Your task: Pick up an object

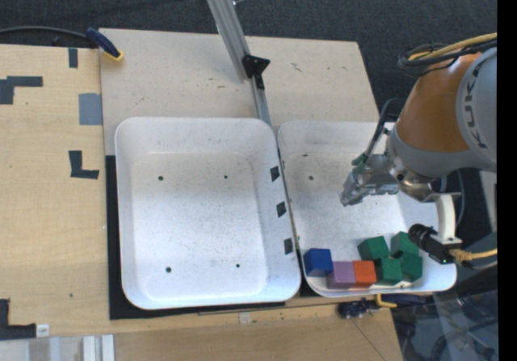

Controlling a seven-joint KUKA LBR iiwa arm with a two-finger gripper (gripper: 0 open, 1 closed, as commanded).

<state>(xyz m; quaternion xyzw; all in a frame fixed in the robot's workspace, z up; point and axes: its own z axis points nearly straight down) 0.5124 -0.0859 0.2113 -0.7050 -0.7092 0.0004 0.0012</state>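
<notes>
The gripper hangs over the middle of the right bin; whether its fingers are parted or closed cannot be told, and nothing shows between them. The blocks lie well apart from it, along that bin's near wall: a blue block, then a purple block, an orange block and green blocks toward the bin's right corner.

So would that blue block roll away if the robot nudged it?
Probably not: the blue block looks flat-sided, so it should slide. It likely stays stiff when squeezed. The purple block beside it may get shoved along.
</notes>
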